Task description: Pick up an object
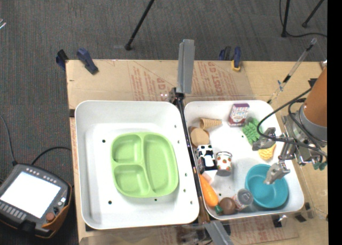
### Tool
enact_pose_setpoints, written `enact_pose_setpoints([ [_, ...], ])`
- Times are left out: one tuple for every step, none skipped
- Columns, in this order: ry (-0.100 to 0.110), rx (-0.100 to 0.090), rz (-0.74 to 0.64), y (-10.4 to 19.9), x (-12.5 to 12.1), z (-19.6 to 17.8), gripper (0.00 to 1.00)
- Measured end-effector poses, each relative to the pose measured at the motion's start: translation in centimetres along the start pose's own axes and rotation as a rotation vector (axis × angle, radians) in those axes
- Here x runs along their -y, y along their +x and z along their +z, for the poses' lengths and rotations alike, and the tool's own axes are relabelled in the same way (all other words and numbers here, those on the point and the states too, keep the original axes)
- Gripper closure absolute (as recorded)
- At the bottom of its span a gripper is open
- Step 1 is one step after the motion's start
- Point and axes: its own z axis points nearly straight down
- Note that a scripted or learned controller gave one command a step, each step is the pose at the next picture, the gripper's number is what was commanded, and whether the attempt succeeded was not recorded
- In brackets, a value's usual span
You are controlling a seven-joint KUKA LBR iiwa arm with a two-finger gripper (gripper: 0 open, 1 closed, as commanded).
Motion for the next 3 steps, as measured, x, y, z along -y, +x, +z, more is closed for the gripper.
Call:
enact_pose_setpoints([
  [-0.001, 0.001, 0.059, -9.0, -0.6, 14.7, 0.00],
  [-0.014, 0.000, 0.209, -1.4, 1.3, 14.5, 0.00],
  [-0.004, 0.003, 0.256, -7.5, -7.1, 14.5, 0.00],
])
